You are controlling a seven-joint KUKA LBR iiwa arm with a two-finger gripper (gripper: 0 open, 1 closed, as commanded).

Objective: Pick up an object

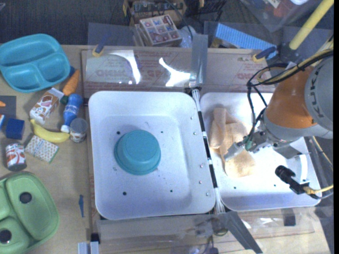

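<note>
Risk: the tan sponge-like pieces [226, 134] in the right bin [265, 197] lie bunched together, so a closing end effector [234, 151] may nudge one aside or snag two. It sits low among them, touching or just over the lower piece; finger state cannot be told. Teal bowl [137, 151] sits upside down in the left bin [106, 194], well apart.

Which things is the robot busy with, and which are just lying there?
In the job:
gripper, low in the right bin
tan lumps beside it
blue bowl in the left bin

Just lying about, left of the bins:
blue tray
banana
bottle
carton
green tray
</note>
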